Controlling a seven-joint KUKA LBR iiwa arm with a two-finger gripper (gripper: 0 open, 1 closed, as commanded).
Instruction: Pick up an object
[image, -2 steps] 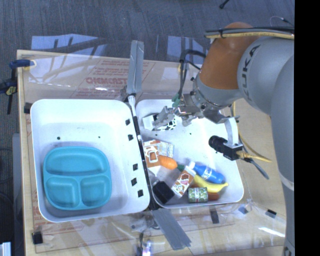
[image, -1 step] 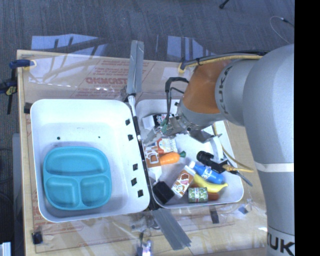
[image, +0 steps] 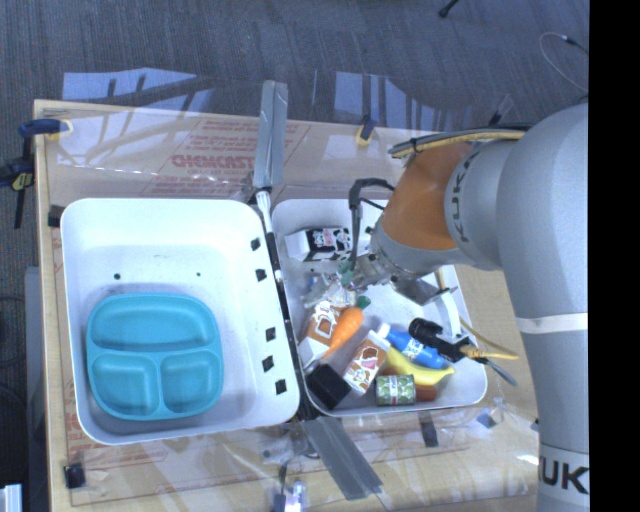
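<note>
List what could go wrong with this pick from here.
The right bin is crowded: the carrot, a small carton and the banana lie packed close together, so the gripper, just beside them, may shove neighbours or lift nothing cleanly. The carrot is tapered and smooth-looking, so it could slip out.

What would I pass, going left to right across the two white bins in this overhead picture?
Teal divided tray → carrot → banana. The cartons, bottle and can around them overlap too much to place.

gripper (image: 352, 276) apparently near carrot (image: 346, 326), right bin (image: 306, 214); teal tray (image: 152, 352) left
</note>
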